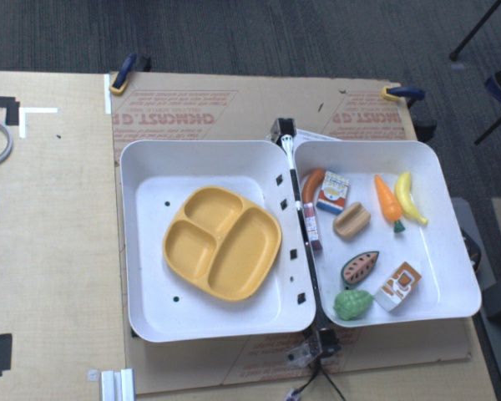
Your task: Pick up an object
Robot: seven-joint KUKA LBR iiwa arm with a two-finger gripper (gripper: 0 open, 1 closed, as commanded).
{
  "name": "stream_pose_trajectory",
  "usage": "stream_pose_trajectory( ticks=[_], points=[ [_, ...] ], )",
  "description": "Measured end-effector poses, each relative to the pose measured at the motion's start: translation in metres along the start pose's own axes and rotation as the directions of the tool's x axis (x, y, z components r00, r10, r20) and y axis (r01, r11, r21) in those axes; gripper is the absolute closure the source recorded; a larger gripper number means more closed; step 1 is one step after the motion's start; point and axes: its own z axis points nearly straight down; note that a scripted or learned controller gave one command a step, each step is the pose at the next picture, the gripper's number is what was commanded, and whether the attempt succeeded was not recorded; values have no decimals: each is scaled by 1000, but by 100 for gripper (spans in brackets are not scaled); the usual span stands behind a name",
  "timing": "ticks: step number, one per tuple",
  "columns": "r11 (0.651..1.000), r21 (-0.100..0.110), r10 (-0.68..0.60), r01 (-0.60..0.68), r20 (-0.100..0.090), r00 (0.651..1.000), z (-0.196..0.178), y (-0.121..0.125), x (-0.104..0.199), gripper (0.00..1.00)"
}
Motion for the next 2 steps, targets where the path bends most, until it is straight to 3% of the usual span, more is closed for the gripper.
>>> stream_pose_trajectory(
  ticks=[2],
  points=[
    [1000, -3, -4, 4, 5, 1000, -18, 3, -1, 100]
  ],
)
